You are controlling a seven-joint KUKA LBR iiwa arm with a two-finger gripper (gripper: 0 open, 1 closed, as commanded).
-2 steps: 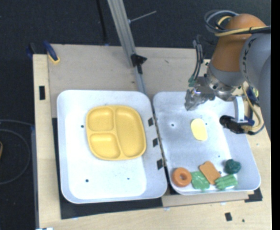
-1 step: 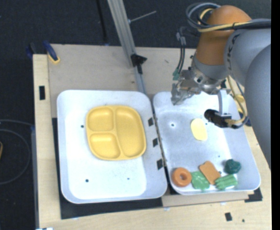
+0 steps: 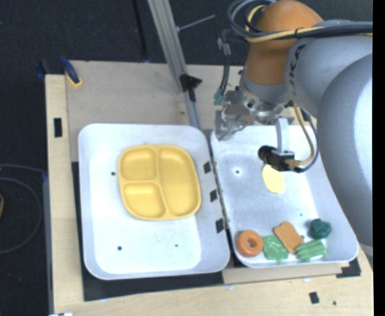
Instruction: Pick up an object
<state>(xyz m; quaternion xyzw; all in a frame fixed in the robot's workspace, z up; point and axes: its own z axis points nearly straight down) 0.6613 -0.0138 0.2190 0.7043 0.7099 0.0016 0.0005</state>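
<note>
**White bins, toy food at right, arm over the divide**

No readable writing, brand or label anywhere in view.

Two white bins side by side on the wooden bench (image 3: 60,196). Left bin (image 3: 100,242): one yellow three-compartment plate (image 3: 159,182), lying flat near the bin's middle, nothing in its compartments.

Right bin (image 3: 245,189): six small items. One pale yellow oval piece (image 3: 274,180) mid-bin, apart from the rest. Five clustered along the near edge: one orange ring like a doughnut (image 3: 249,242), one green lumpy piece (image 3: 275,249) touching it, one orange-brown block (image 3: 288,236) just behind, one green long piece (image 3: 310,249) at its right, one dark green round piece (image 3: 320,228) near the far-right corner.

One grey arm with orange band (image 3: 278,38) reaches in from the right. Gripper (image 3: 225,131) sits at the right bin's far-left corner, near the divide, well apart from all six items; cannot tell its opening, too blurred and dark.
</note>
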